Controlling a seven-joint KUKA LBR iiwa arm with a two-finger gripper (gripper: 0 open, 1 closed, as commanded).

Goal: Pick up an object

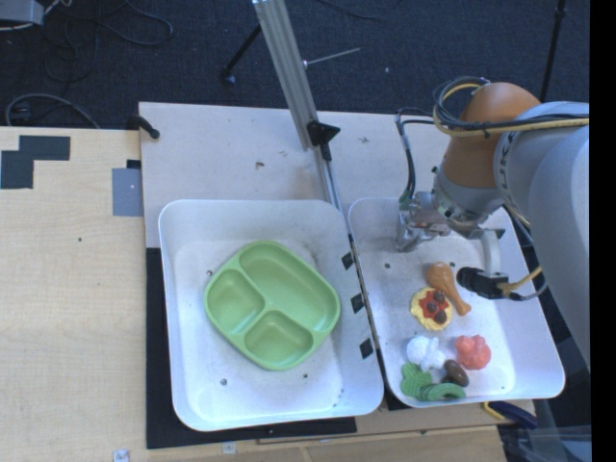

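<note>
Picking is not yet done: the tool (416,231) is hanging over the back of the right bin (549,369), gripping nothing I can see; whether it is spread, I cannot tell. Toy foods, including a drumstick (448,285), are lying near it, nearer the front.

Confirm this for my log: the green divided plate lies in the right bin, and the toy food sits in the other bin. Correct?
Not quite. The camera view shows the green divided plate in the left bin; the toy food sits in the other, the right bin, near the gripper.
</note>
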